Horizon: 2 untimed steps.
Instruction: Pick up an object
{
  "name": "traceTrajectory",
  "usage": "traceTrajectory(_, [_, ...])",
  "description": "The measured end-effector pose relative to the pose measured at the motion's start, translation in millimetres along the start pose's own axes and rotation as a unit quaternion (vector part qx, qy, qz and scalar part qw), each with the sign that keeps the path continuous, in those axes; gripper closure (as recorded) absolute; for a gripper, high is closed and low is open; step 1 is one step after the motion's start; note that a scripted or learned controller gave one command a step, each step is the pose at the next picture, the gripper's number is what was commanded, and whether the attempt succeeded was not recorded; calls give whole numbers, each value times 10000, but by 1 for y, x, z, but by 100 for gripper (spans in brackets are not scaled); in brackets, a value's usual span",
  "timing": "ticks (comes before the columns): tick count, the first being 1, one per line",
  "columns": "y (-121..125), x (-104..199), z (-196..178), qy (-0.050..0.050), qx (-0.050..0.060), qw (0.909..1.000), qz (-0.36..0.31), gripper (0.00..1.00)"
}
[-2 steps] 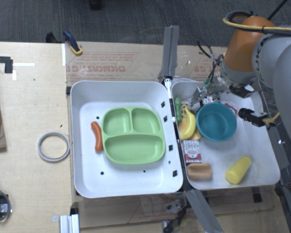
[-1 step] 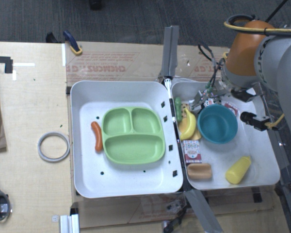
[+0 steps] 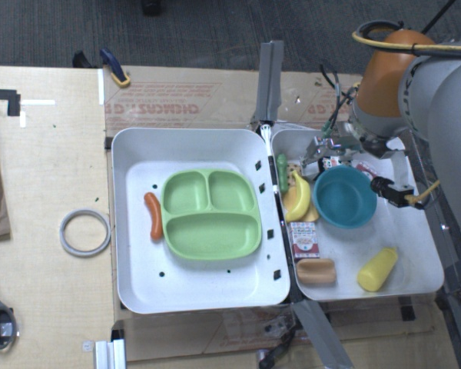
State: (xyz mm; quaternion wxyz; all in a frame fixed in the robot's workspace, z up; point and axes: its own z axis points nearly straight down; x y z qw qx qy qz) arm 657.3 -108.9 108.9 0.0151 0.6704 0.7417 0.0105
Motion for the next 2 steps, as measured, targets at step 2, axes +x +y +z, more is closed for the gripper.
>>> traceTrajectory(2, [-47,10,-2,-21,-17,9998,-208,0])
